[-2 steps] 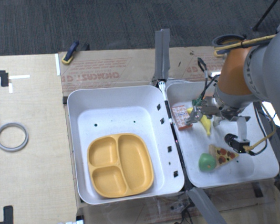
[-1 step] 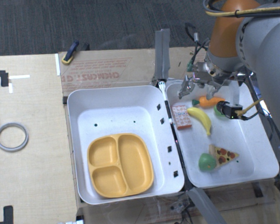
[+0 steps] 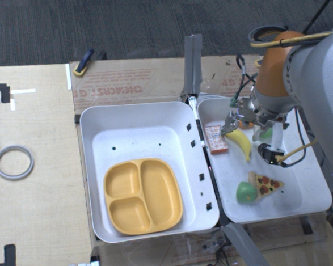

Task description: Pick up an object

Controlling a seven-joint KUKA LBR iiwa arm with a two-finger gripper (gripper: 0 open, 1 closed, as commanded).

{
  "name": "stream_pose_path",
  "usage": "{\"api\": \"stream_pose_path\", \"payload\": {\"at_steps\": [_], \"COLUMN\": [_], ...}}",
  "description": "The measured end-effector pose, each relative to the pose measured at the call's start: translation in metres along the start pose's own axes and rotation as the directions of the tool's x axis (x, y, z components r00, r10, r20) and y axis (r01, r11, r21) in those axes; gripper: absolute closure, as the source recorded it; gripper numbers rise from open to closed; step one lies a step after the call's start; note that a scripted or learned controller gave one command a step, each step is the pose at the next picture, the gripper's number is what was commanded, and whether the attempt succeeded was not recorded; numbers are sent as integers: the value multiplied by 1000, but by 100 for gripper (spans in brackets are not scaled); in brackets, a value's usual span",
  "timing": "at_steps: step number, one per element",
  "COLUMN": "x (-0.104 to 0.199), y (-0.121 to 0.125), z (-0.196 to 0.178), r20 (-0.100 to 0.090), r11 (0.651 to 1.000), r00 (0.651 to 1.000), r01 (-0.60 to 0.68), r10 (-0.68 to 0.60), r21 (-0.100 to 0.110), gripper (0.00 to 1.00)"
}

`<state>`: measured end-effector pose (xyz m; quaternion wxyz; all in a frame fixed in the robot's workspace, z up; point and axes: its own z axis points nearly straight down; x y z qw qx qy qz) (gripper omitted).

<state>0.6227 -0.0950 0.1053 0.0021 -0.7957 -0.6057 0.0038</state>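
The grey arm (image 3: 317, 90) comes in from the right and bends down over the right bin (image 3: 308, 202). Its round orange band (image 3: 273, 71) sits just above the wrist, and black cables loop around it. The gripper (image 3: 240, 118) hangs low over the far part of that bin, right at the far end of the banana (image 3: 240, 142). It is too small and dark there to tell if it touches the banana, or how the fingers are set.

The banana is yellow, smooth and curved, and it lies on the bin floor. Just left of it is a small flat box (image 3: 214, 138) — red and white, shaped like a rectangle. Nearer to us lie a round, shiny green apple (image 3: 246, 193) and a pizza slice (image 3: 266, 184), a flat triangle with red spots. The two sit side by side, very close. A bit of pale green thing (image 3: 264, 133) peeks out by the wrist; what it is cannot be told.

The left bin (image 3: 94, 163) is white, smooth and shallow with rounded corners. In it lies a yellow plate (image 3: 142, 195) with three sunken parts.

On the counter (image 3: 41, 212), well left of the bins, lies a grey tape ring (image 3: 13, 162) — flat and round. The counter looks like pale wood.
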Motion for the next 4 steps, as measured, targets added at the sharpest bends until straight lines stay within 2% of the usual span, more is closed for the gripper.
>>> {"api": "stream_pose_path", "payload": {"at_steps": [1,2,3,4], "x": [0,61,73,72], "y": [2,-2,-67,-66], "z": [-8,-115,-91,-96], "r20": [3,1,0,2], "r11": [1000,997,951,951], "r00": [1000,997,951,951], "r01": [3,-71,310,308], "r10": [-3,71,-310,-308], "r21": [0,-2,0,8], "gripper": [100,100,100,100]}}
